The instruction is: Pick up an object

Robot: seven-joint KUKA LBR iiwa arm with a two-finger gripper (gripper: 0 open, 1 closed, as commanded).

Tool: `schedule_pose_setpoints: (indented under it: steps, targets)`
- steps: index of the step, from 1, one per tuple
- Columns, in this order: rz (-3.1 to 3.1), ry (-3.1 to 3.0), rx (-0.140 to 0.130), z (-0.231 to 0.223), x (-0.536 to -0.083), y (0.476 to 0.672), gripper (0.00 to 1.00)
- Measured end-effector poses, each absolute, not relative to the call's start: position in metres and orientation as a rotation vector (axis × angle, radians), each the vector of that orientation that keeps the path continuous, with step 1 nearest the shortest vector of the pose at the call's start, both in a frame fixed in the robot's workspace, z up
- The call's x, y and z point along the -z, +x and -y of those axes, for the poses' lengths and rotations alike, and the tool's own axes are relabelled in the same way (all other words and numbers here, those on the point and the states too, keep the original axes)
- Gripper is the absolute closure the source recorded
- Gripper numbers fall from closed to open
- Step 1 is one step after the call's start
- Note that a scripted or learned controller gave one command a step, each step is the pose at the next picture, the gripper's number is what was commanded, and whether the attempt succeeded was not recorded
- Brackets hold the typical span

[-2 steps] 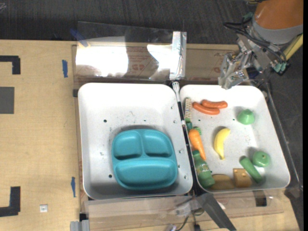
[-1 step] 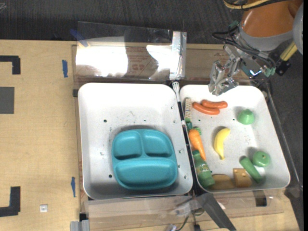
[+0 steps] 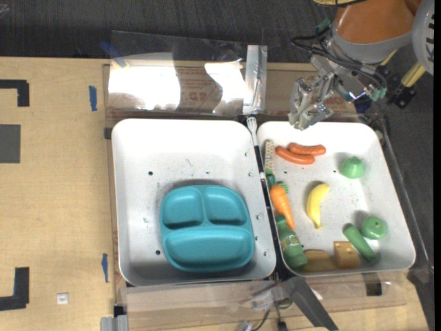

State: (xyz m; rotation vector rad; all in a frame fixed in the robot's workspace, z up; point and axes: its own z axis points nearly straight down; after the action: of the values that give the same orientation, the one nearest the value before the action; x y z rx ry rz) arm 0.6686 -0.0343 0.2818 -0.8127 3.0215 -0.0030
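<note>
Task obj unspecified; candidates all sit in the right bin (image 3: 396, 205). Nearest the gripper: hot dog (image 3: 300, 153), orange-red, lying crosswise near the bin's far edge, left of centre. Green round piece (image 3: 352, 167) to its right, apart from it. Banana (image 3: 316, 203) mid-bin, upright-ish, curved, touching nothing. Carrot (image 3: 281, 204) along the left wall, tip pointing toward the near edge; a small striped item (image 3: 269, 155) above it against the same wall, too small to ID. Green bottle-like piece (image 3: 291, 245) below the carrot in the near-left corner, w/ a label that can't be read. Brown roll (image 3: 318, 258) and tan block (image 3: 346, 254) along the near wall, just beside each other. Green cucumber-shaped piece (image 3: 361, 243) and green apple (image 3: 374, 227) near the right-near corner, touching or nearly so.

Gripper (image 3: 307, 113) hangs over the far-left rim of the right bin, just beyond the hot dog, nothing between its fingers. Can't tell whether it is spread or closed; metal parts and cables blur together. Orange band of the arm (image 3: 372, 12) up at top right.

Left bin (image 3: 131, 178) holds a teal divided tray (image 3: 206, 227), three compartments, toward the near edge.

Clear plastic sheet (image 3: 179, 81) behind the left bin, glare on it; faint reddish print under it, not legible. Blue tape bits (image 3: 93, 96) on the bench (image 3: 48, 185). No brand or readable text anywhere.
</note>
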Motion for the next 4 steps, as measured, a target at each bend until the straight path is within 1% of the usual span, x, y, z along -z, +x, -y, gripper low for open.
schedule_pose_setpoints:
  steps: [1,2,3,4]
  targets:
    - [-3.012,-0.848,0.006,0.061,-0.302,0.668,1.0]
    - [-2.987,-0.976,-0.007,-0.011,-0.219,0.63,1.0]
    - [-3.04,-0.722,0.003,0.016,-0.314,0.669,1.0]
    - [-3.08,-0.572,0.002,0.08,-0.324,0.651,1.0]
